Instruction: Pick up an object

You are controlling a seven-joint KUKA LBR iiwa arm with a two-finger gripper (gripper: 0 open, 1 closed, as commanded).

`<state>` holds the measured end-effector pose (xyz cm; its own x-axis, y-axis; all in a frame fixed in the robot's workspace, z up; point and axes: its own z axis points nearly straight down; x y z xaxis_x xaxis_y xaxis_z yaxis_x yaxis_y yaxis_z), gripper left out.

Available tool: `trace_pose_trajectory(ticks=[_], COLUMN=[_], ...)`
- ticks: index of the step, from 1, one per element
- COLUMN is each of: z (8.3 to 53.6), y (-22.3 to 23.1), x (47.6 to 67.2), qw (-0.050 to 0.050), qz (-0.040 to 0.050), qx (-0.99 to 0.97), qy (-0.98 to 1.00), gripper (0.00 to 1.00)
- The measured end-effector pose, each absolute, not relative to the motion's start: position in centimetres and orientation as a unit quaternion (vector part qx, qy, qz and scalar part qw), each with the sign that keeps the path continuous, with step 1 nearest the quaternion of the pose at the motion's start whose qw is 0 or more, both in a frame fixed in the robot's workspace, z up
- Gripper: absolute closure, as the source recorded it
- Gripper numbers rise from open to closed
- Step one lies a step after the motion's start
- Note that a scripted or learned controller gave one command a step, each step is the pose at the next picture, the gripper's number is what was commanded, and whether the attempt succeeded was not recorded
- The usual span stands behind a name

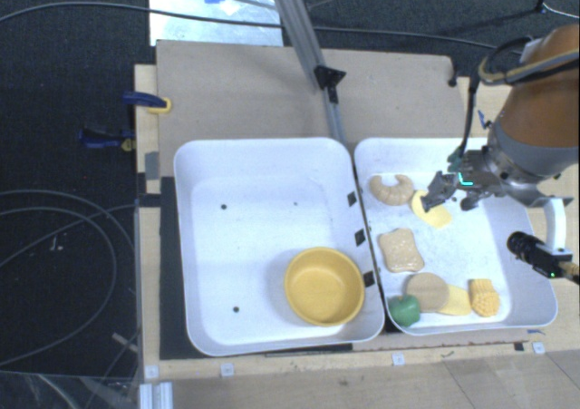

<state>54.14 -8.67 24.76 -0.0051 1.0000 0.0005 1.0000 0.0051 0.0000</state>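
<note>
My gripper [452,198] hangs over the upper middle of the right bin [526,258], its fingers apart and open. A pale yellow piece [433,212] lies on the bin floor just under the left fingertip [439,192]; nothing shows it lifted or clamped. A croissant-shaped pastry [391,189] sits left of the gripper. Below are a tan cracker-like piece [401,250], a round beige item [426,289], a yellow wedge [456,303], a corn-like orange piece [484,297] and a green object [405,310].
A yellow bowl [324,286] rests at the front right of the left bin [245,217]. A grey pole [299,31] slants down to the wall between the bins. The arm's black fitting [535,255] overhangs the right bin's right side.
</note>
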Motion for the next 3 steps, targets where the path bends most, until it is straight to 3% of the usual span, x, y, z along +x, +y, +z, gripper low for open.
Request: trace_pose_trajectory(ticks=[1, 3], z=[24.8, 15.9], y=[-8.7, -9.6], x=[54.2, 55.2], qw=[0.000, 0.000], qz=[-0.0006, -0.0003], qx=[-0.705, -0.707], qy=[-0.709, -0.707], gripper=[0.00, 0.00])
